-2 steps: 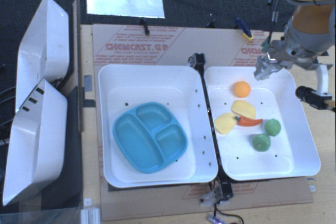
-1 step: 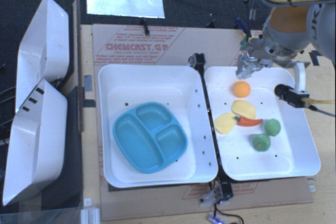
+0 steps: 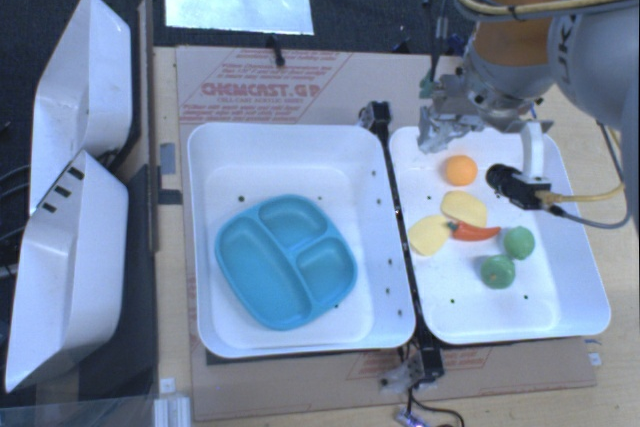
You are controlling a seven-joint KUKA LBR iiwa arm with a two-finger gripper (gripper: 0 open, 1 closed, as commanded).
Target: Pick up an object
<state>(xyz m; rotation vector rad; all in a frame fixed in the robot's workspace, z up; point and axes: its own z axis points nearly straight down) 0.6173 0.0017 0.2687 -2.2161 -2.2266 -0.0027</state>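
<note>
arm (image 3: 560, 5) reaches in over the right bin (image 3: 575, 310), approach step, nothing picked. blue divided plate (image 3: 285, 260) sits alone in the left bin (image 3: 225, 155). gripper (image 3: 440, 130) hangs at the right bin's back-left corner; state: can't tell. orange ball (image 3: 461, 170) just beside it, likeliest target. next: centre over it, descend.

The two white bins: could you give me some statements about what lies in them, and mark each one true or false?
1. The blue divided plate lies in the left bin. True.
2. The orange ball lies in the left bin. False: it is in the right bin.
3. Two green round items lie in the right bin. True.
4. The pincer hangs above the blue plate. False: it is above the right bin's far end, near the orange ball.
</note>
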